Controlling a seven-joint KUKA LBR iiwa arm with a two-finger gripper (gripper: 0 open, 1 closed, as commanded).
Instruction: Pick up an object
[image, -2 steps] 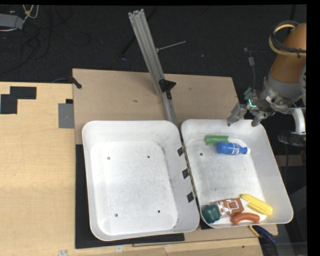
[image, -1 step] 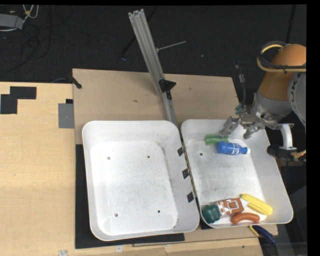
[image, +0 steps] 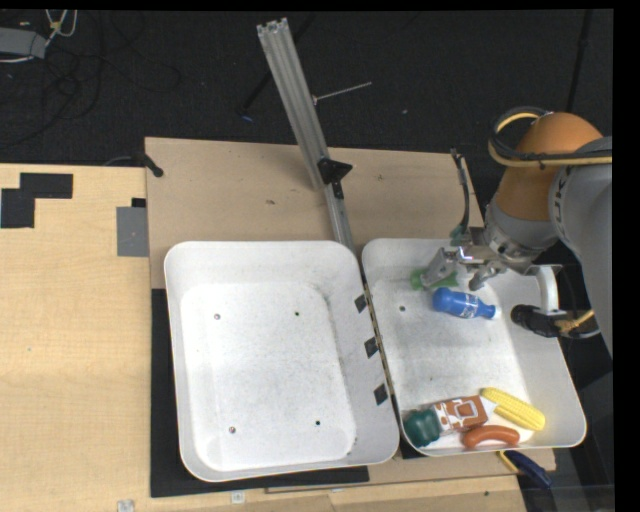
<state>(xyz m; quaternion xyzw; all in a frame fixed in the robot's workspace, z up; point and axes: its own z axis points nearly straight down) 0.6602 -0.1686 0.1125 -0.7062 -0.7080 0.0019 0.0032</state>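
Lying along the near edge of the right bin (image: 560, 395), at about 6 o'clock from the pincer: a dark green item (image: 422, 427), a small orange-and-white packet (image: 461, 411), a red sausage-shaped piece (image: 490, 436) and a yellow corn cob (image: 514, 409), close together. Farther back, a blue bottle (image: 462, 304) on its side in the bin's far half, cap end toward 3 o'clock. The gripper (image: 458, 266) sits just beyond it, the bottle at roughly 6 o'clock and very near; contact unclear. Fingers spread apart, nothing between them. A green bit (image: 417, 279) shows at the pincer's 9 o'clock. Left bin (image: 200, 262) lies at 9 o'clock of the right one.
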